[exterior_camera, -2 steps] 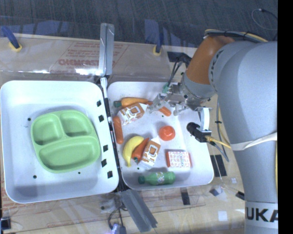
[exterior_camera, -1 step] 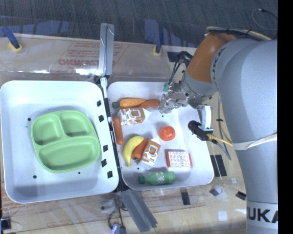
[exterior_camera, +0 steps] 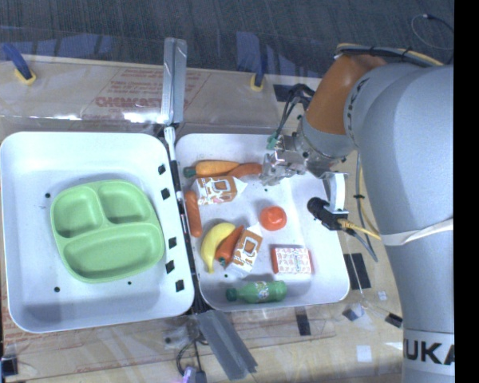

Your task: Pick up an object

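Nearest the camera, well below the pincer, a green bottle (exterior_camera: pixel 257 292) lies on its side along the front wall of the right bin (exterior_camera: pixel 332 290); its label is too small to read. Just behind it, a flat red-and-white packet (exterior_camera: pixel 291 260) sits lower right of centre, with print too blurred to make out. To its left a small orange-and-white carton (exterior_camera: pixel 246 250) lies tilted, touching a short carrot (exterior_camera: pixel 229 244) and a yellow banana (exterior_camera: pixel 214 242). On the arm's grey base at the lower right, the letters "UKA" can be read.

Closer in, directly below the pincer, a round orange-red piece (exterior_camera: pixel 273 217) rests alone on the white floor. Down and left of the pincer a second orange-and-white carton (exterior_camera: pixel 215 189) lies beside a long carrot (exterior_camera: pixel 193 213) running along the dividing wall.

Level with the pincer (exterior_camera: pixel 273 167), a carrot (exterior_camera: pixel 227 168) lies crosswise, its right tip almost at the fingertips. Whether the fingers are released or clenched cannot be told, and nothing is seen between them.

Far to the left, a green divided plate (exterior_camera: pixel 105 230) rests in the left bin (exterior_camera: pixel 32 154). Beyond both bins, red print on the bench sheet is illegible.
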`<state>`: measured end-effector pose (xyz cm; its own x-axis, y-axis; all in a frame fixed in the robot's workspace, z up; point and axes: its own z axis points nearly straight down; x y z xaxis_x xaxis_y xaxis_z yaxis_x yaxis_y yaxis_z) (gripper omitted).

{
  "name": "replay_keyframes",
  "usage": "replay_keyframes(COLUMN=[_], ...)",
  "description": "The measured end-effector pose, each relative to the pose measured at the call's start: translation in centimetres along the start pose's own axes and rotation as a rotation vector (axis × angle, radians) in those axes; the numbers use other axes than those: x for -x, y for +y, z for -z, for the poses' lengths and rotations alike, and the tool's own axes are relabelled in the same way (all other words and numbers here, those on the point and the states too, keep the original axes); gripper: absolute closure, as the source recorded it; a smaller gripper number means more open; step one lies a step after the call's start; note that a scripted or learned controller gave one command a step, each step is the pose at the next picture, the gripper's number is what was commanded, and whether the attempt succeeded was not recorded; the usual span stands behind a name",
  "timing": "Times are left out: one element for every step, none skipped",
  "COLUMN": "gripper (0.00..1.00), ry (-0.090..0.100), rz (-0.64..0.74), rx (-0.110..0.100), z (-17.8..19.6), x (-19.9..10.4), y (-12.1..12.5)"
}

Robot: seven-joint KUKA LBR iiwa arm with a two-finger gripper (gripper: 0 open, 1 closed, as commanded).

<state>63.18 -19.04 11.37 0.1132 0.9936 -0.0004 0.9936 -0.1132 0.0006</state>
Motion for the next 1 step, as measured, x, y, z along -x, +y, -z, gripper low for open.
replay_keyframes(gripper=[0.00], ry=[0.002], rz=[0.248], rx=[-0.004], z=[7.56], x=[-0.21], y=[-6.27])
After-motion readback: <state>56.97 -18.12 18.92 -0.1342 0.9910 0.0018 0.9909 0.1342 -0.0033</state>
